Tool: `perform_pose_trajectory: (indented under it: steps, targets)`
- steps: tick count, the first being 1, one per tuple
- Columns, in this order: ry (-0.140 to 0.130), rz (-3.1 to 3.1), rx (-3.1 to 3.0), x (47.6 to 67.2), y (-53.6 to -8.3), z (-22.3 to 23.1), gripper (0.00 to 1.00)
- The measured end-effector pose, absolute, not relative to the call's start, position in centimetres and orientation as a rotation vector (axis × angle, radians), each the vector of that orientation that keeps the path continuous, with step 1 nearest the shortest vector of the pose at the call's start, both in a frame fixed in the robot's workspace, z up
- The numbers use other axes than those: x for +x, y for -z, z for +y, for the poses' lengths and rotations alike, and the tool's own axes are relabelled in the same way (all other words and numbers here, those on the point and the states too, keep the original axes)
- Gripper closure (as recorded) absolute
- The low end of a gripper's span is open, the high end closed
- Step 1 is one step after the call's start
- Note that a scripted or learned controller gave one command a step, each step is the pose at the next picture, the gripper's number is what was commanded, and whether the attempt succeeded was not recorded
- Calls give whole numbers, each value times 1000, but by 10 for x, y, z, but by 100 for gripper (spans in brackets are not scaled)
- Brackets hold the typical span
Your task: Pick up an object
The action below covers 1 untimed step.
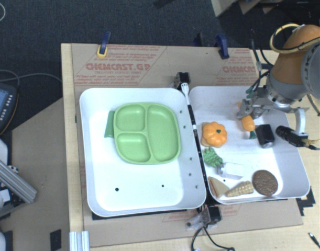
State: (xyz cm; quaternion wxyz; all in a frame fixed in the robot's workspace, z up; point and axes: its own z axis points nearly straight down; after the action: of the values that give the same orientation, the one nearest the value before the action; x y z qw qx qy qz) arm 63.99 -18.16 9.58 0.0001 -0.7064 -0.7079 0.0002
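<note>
Small orange object (247, 123) just beneath the gripper (247, 110)

right bin (301, 166) crowded, green plate (147, 133) fills left

one fixed camera sits above the table (149, 56), looking down at a slant; both white bins lie side by side, the left bin (97, 156) and the right bin (293, 166), at middling range; the arm (296, 61) enters from the view's right
</note>
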Motion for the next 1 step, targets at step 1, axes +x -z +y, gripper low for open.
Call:
perform_pose_trajectory:
  steps: [1]
  targets:
    - [5,-2226,-2225,650,-154,-186,100]
